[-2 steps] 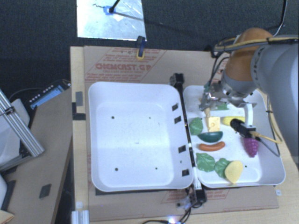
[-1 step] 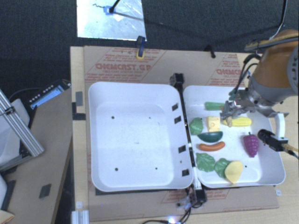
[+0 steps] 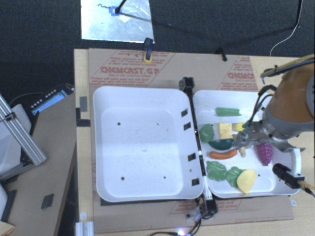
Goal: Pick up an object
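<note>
Fixed overhead camera, slanted down on bins [image 3: 142,95].

Even, diffuse overhead light, moderately bright. Two shallow white plastic bins [image 3: 142,146] nearly blown out, soft shadows along their inner walls. Shiny silver sheet [image 3: 117,13] at top shows patchy glare. Dark carpet floor [image 3: 34,33] underexposed. Overall soft, low resolution; grey-and-orange arm [image 3: 293,100] slightly blurred.

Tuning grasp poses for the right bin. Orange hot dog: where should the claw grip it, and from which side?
Probably across the middle of the orange hot dog, coming straight down from above. It lies flat and long, running left-right in the right bin, so its narrow width suits a two-finger close. The dark green piece sits close above it and a green leafy piece just below, so the fingers have little room.
</note>
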`<state>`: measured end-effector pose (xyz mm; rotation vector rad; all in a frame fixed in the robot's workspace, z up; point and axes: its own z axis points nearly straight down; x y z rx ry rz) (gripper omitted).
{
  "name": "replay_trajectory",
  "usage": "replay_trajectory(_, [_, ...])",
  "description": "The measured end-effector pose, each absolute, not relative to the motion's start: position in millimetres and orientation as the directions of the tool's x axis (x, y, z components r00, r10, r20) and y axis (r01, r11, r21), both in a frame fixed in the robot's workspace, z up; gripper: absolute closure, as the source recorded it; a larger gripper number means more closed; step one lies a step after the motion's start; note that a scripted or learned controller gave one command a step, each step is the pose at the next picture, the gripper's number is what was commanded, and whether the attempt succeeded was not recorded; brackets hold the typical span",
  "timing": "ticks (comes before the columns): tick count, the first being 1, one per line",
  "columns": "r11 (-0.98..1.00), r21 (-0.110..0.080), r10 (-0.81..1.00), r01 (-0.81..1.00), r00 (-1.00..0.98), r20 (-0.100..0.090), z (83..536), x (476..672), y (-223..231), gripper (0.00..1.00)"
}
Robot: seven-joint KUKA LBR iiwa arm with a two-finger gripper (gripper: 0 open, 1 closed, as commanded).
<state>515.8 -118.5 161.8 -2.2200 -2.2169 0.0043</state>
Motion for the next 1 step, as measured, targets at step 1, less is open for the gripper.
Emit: replay_trajectory(1, [0.014, 0.008, 1.0, 1.0, -0.014, 0.003, 226.5, 540.4, -20.2, 1.0])
